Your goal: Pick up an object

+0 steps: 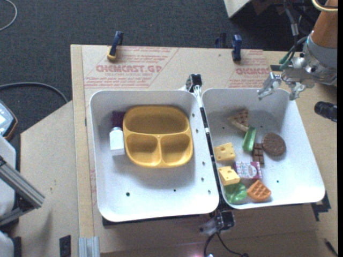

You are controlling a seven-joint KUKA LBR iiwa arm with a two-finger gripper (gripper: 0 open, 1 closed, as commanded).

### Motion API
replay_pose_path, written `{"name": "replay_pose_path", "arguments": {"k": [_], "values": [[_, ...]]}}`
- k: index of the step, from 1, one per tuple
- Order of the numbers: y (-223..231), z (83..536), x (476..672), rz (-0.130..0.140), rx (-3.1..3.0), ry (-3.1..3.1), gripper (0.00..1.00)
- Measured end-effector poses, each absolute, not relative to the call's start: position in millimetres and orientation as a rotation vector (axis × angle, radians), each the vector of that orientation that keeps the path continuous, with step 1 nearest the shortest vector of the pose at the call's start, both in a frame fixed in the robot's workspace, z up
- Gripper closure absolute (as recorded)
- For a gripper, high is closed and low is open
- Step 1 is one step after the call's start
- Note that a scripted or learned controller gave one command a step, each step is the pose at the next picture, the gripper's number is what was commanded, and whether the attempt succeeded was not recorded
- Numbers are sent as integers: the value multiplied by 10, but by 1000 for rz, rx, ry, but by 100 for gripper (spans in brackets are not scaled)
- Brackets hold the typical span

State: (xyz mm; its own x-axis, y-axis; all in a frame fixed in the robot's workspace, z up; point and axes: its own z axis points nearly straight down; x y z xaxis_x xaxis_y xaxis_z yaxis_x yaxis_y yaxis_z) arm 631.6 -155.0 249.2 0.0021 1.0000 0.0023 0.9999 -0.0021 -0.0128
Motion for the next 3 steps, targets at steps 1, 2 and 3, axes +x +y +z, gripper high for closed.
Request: {"name": "replay_pose_path", "arguments": {"k": [1,2,3], "values": [[-1550,2559,6338,1,-2221,-2221,0],[-1471,1990,6268,6,-2218,-2216,0],[-1447,1559,6234,5,-2217,-2218,0]]}}
